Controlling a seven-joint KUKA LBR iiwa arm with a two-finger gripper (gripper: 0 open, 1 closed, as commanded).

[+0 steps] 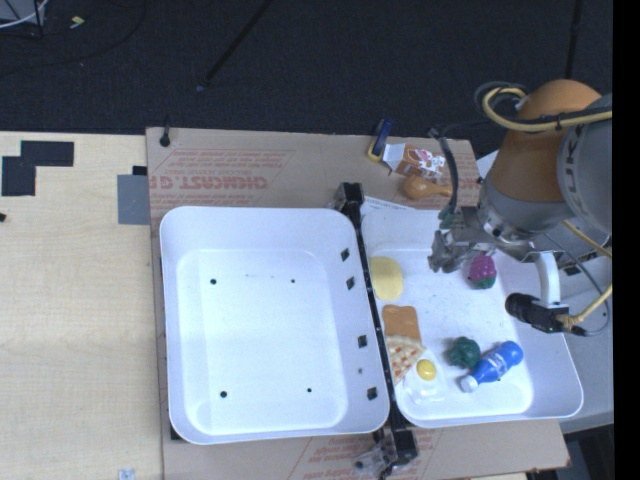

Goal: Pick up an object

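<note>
red printed lettering runs across the cardboard sheet [260, 168] that lies under the two bins. it appears upside down and mirrored from the camera, so only fragments come through; it seems to read something like "chemcrest", but this is not certain. more red print shows on the sheet's lower edge, too broken to read.
</note>
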